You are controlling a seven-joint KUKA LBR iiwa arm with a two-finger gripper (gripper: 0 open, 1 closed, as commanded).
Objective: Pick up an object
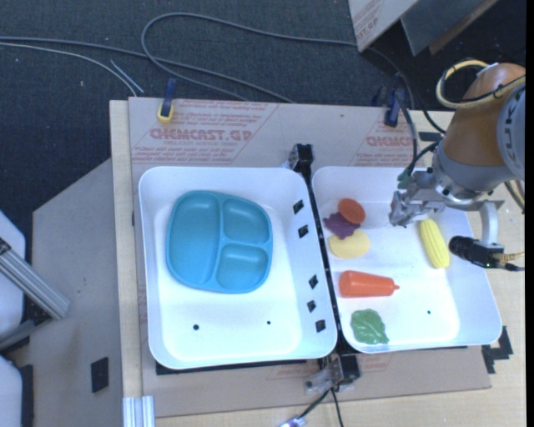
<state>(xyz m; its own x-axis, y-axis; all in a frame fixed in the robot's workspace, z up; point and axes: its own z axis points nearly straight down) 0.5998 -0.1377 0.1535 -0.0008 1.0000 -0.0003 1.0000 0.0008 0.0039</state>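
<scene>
Well to the left of my pincer (pixel 406 210) and farther from the camera, red print runs along the brown board (pixel 250 133) under the bins. I read it as "CHEMCAST GP", the letters large and faint. Smaller red lines stand above and below that word, too fine for me to make out. Just behind my pincer, on the same board, the same red print shows again in part, cut off by my arm. A cardboard box (pixel 375 18) far behind me bears print too small to read.
</scene>
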